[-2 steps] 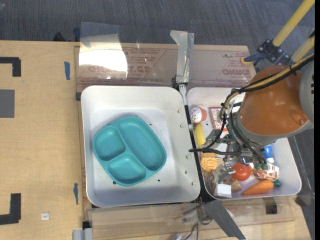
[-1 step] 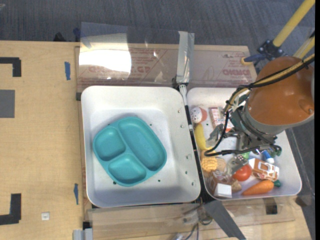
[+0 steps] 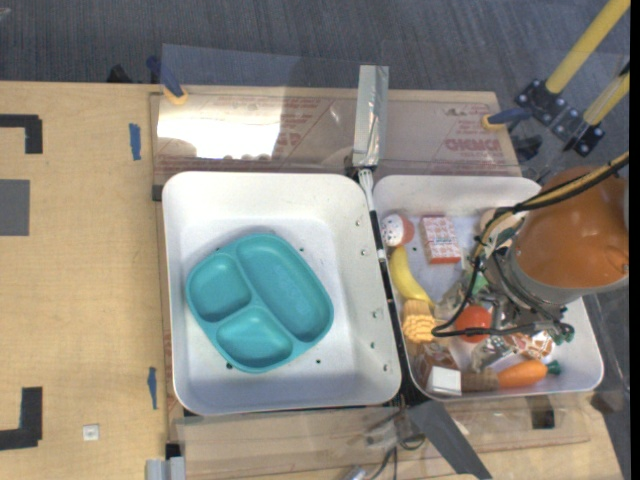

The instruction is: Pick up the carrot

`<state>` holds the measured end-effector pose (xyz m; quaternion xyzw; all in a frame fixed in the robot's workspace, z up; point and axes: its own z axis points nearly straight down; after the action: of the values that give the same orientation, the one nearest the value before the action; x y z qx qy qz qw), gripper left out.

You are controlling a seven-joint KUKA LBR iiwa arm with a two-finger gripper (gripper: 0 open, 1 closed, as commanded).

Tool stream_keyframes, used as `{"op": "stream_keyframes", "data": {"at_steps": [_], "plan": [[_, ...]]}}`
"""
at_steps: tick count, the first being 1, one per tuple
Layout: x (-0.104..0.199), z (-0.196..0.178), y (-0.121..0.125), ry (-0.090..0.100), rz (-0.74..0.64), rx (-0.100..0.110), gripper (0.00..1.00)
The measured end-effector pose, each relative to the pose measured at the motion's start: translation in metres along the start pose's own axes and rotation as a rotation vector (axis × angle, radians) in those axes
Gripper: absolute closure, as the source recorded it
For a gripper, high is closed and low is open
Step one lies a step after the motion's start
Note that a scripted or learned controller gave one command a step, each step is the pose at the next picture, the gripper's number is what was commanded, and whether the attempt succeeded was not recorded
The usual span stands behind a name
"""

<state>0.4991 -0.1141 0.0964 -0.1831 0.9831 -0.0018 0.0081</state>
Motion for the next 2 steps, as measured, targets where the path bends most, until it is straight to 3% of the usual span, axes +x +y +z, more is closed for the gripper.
{"op": "stream_keyframes", "data": {"at_steps": [1, 2], "plan": [[-0.015, 0.007, 0.007, 0.001, -0.396, 0.001, 0.0], [-0.099, 0.008, -0.063, 0.006, -0.162, -0.005, 0.0]]}}
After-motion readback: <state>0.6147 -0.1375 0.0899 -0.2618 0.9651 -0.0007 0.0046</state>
